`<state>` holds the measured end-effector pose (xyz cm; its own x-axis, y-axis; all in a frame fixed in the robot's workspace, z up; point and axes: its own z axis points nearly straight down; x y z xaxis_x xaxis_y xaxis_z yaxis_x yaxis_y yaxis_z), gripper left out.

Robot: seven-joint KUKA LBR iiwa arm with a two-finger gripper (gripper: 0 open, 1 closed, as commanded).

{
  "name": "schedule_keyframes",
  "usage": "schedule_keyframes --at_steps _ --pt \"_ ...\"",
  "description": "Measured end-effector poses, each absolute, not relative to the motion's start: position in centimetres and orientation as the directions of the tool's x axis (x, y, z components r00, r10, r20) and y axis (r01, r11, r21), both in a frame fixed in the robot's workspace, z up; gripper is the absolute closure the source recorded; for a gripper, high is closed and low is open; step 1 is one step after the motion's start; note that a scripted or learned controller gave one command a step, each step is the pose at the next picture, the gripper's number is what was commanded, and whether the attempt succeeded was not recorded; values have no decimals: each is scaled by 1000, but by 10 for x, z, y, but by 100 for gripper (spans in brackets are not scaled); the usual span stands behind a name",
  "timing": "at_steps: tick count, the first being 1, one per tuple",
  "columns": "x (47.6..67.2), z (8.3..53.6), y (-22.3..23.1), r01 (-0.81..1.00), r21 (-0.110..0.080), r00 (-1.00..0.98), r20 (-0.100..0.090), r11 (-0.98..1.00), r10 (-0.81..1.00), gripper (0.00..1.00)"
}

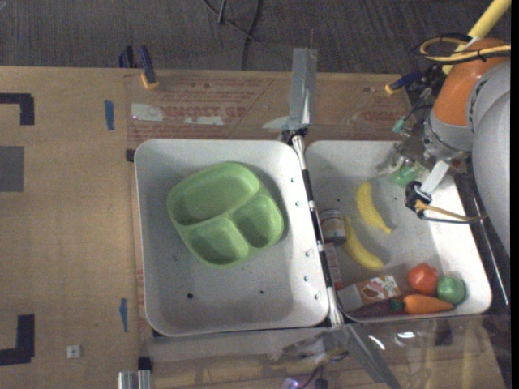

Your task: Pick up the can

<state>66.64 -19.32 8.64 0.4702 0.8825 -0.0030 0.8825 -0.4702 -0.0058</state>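
Note:
A small can with a brown label lies against the left wall of the right bin, next to the divider. My gripper hangs over the bin's upper right part, well to the right of the can and above it in the view. Between the two lies a yellow banana. The fingers are too small and cluttered to read.
A green divided plate sits in the left bin. A second banana lies below the can. Along the right bin's front edge are a flat packet, a tomato, a green fruit and a carrot.

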Motion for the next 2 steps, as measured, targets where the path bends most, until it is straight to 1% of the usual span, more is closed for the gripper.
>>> schedule_keyframes --at_steps 1,2 --pt "667 99 -194 883 -2 470 -7 -470 883 100" --pt "668 139 -197 866 3 500 -1 -500 866 100"
